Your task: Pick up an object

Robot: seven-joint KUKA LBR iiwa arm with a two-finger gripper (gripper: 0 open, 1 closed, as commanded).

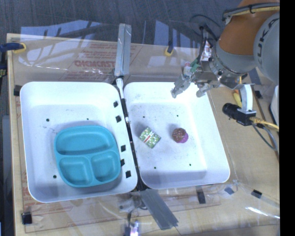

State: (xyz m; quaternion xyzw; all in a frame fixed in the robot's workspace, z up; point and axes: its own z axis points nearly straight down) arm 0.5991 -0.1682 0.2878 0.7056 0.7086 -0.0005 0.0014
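1. Bins: two shallow white bins sit side by side on the desk (49, 53), seen from above at a slant. The left bin (32, 102) holds a blue tray (87, 155) with three compartments. The right bin (206, 146) holds two small things.
2. Arm: a grey arm (265, 28) with an orange band reaches in from the right. Its gripper (189, 90) hangs over the far edge of the right bin, above the bin floor and well apart from both small things.
3. Jaws: they look spread, with a clear gap between the two fingers, and nothing sits between them.
4. Small things: a little green and white patterned block (150, 137) lies near the middle of the right bin, turned at an angle to the bin walls. A round brownish ball on a purple base (180, 134) lies just to its right, apart from the block.
5. Handling, as a judgement: both look light. The block seems stiff with flat sides, so closing on two opposite flat faces should hold well. The ball may roll or slip, so it would want a grip across its widest part.
6. Task: nothing is picked up yet.
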